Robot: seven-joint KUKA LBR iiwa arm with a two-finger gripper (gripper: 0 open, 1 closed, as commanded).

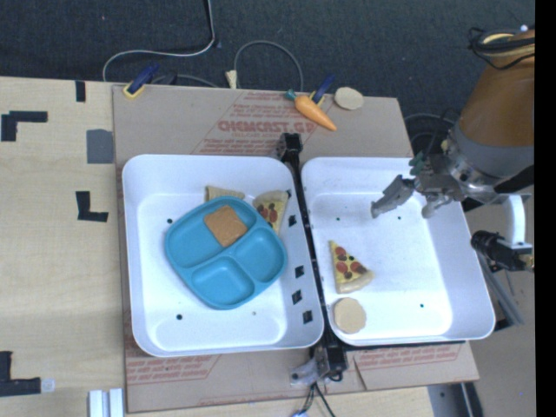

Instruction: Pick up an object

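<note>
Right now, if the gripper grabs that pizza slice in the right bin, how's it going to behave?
The pizza slice looks like a rigid toy, so it probably stays stiff. It lies flat on the right bin floor, so the gripper may struggle to get under its thin edges. It seems small and light, so a nudge could slide it.

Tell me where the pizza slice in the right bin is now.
The pizza slice lies in the right bin, near its left wall, just above a round cookie and below-left of the gripper.
</note>
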